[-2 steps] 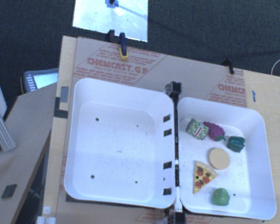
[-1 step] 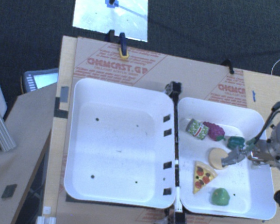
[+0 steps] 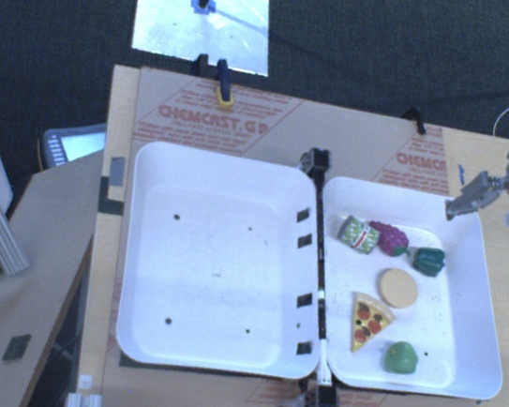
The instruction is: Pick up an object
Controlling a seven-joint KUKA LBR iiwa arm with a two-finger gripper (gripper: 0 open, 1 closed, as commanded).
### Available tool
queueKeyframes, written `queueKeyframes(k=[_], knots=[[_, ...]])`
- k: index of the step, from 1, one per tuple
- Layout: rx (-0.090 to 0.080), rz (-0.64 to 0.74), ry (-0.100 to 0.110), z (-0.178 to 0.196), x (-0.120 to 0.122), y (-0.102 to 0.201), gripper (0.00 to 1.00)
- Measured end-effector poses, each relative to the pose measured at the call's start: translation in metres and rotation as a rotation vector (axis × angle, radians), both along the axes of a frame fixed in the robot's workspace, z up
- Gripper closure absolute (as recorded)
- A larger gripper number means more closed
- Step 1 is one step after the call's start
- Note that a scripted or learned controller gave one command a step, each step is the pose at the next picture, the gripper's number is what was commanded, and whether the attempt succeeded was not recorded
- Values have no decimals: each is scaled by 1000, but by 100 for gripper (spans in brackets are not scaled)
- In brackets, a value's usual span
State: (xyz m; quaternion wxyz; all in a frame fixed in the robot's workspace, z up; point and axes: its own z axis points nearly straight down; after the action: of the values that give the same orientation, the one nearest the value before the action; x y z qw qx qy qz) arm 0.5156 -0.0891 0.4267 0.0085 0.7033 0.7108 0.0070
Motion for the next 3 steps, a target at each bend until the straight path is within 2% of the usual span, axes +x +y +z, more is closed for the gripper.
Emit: queueKeyframes(k=[1, 2, 3], knots=[[4, -8, 32, -198, 8, 36, 0], [3, -16, 34, -322, -30, -12, 0], [2, -9, 20, -305, -25, -9, 100]])
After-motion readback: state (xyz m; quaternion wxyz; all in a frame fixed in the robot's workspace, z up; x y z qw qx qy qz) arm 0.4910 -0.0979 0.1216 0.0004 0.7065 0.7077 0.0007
